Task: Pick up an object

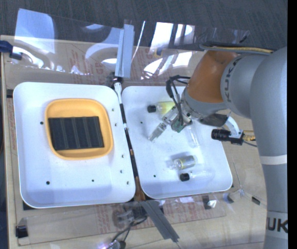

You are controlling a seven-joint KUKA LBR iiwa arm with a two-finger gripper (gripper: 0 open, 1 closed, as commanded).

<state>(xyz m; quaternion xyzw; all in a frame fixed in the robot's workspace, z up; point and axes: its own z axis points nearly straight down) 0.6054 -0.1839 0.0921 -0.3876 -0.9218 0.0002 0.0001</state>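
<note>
Right now the gripper (157, 131) hangs low in the right bin (138, 160). I cannot tell how it is set. A clear bottle (183, 162) lies near it, toward the bin's front edge. It looks round and may roll away if bumped.

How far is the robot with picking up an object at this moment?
Done: the arm has reached into the right bin, and its gripper is low over the bin floor. In hand: nothing visible between its fingers. Left: the grasp and lift. A clear bottle lies nearer the bin's front edge, untouched, and the yellow tray lies in the left bin.
</note>
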